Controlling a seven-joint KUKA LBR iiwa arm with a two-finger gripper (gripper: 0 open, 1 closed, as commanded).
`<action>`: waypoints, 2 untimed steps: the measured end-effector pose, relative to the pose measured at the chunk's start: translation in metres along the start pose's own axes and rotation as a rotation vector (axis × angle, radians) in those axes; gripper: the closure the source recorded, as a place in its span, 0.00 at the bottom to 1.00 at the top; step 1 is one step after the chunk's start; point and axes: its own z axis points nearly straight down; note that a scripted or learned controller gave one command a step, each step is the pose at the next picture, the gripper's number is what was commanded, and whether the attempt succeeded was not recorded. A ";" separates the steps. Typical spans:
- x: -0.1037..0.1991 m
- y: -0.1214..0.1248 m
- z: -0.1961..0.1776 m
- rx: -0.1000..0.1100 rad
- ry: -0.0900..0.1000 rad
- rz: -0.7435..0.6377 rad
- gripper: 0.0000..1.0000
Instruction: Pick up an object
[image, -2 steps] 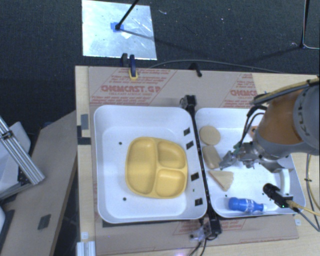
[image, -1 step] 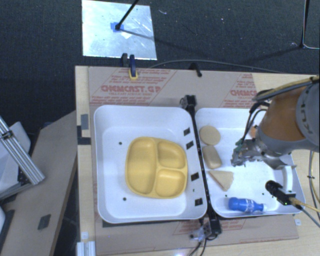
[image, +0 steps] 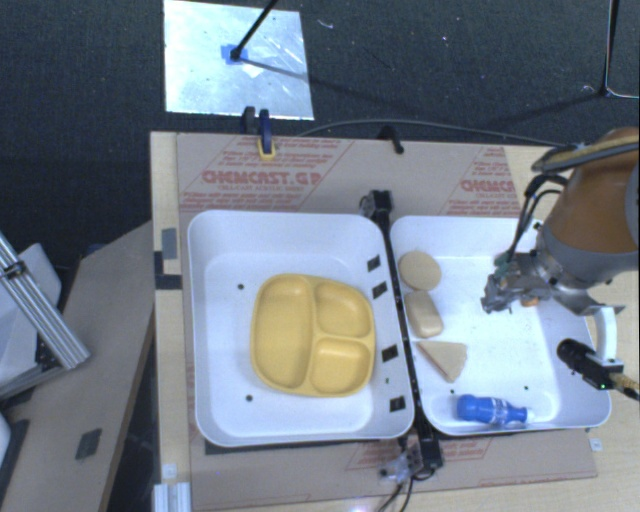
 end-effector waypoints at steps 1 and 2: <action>0.001 0.004 -0.044 0.001 0.001 -0.001 1.00; 0.000 0.006 -0.082 0.002 0.001 -0.001 1.00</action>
